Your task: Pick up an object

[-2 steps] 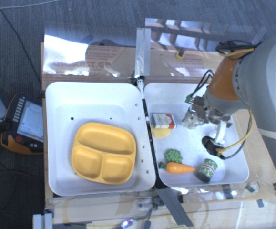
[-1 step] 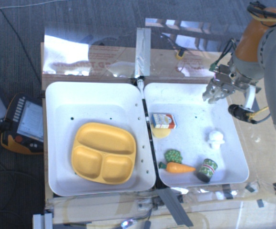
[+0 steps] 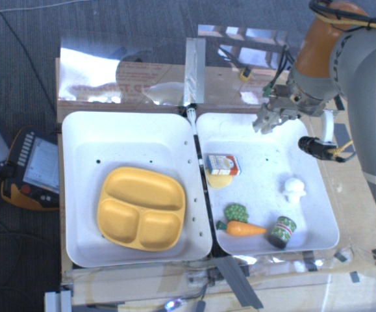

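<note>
My gripper (image 3: 266,123) hangs over the far edge of the right bin (image 3: 317,174), with nothing seen between its fingers. Below it in that bin lie a small carton with a red and white label (image 3: 223,165) on a yellow disc (image 3: 219,179) at the left wall, and a white lumpy object (image 3: 294,188) toward the right. Along the near side are a green broccoli piece (image 3: 236,212), an orange carrot (image 3: 245,229) and a small dark can with a green label (image 3: 281,231). All of these lie well apart from the gripper.
The left bin (image 3: 84,148) holds a yellow divided plate (image 3: 141,208). A teach pendant (image 3: 33,169) lies on the floor at the left. Foil-covered panels (image 3: 194,70) stand behind the bins. A black cable connector (image 3: 314,146) juts from the arm over the right bin's rim.
</note>
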You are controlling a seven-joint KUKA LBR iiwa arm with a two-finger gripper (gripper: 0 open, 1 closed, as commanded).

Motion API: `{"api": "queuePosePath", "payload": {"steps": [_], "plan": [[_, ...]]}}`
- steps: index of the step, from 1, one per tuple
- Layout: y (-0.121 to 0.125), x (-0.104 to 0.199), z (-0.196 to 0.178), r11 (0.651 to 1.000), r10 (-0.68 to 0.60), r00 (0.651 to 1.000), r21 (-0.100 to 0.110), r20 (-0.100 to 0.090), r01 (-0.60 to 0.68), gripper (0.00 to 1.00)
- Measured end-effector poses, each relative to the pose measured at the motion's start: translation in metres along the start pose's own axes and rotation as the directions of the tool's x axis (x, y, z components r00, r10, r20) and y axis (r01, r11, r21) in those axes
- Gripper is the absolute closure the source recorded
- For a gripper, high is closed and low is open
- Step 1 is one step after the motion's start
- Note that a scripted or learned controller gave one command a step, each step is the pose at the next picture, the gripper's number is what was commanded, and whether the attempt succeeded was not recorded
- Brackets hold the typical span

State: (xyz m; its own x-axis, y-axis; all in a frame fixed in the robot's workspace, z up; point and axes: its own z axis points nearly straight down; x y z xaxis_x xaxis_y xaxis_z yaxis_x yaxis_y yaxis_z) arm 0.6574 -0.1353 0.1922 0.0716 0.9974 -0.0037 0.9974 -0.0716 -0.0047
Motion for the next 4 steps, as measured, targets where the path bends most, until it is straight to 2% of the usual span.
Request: {"api": "queuePosePath", "payload": {"steps": [1, 2, 3, 4], "plan": [[0.006, -0.048, -0.062, 0.999, -0.049, 0.999, -0.002, 0.0, 0.049, 1.0], [0.009, 0.029, -0.111, 0.997, -0.072, 0.997, -0.003, -0.002, 0.072, 1.0], [0.004, 0.092, -0.081, 0.976, -0.218, 0.976, -0.001, -0.002, 0.218, 1.0], [0.001, 0.144, -0.098, 0.951, -0.308, 0.951, -0.003, -0.001, 0.308, 1.0]]}}
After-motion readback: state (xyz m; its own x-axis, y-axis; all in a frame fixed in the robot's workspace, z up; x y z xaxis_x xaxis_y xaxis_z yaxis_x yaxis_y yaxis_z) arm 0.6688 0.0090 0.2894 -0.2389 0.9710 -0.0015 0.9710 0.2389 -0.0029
